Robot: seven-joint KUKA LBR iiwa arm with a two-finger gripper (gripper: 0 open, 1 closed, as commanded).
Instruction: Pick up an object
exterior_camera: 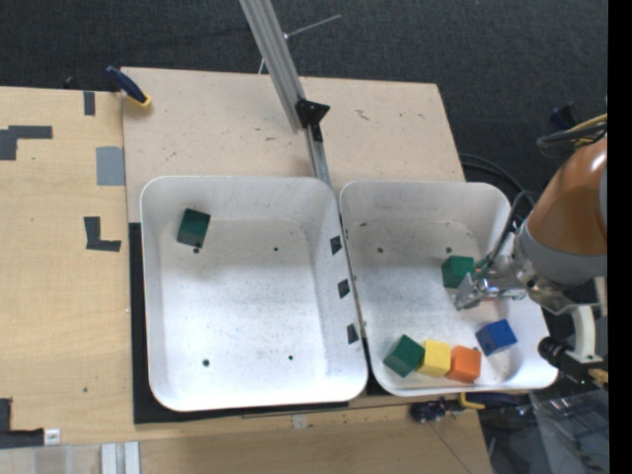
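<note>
My gripper (472, 289) hangs over the right bin (415, 200), low at its right side. A green block (456, 269) lies just at the gripper's upper left, touching or nearly touching the fingertips. A blue block (496, 337) sits below the gripper. Along the bin's front stand a dark green block (404, 355), a yellow block (435, 357) and an orange block (464, 363) in a row. Another green block (194, 227) rests in the left bin (237, 191) near its far left corner.
A metal rail (279, 52) slants down from the top to the divide between the bins. A blue and yellow clamp (128, 85) lies on the bench at the far left. The arm's orange band (578, 205) overhangs the right bin's right wall.
</note>
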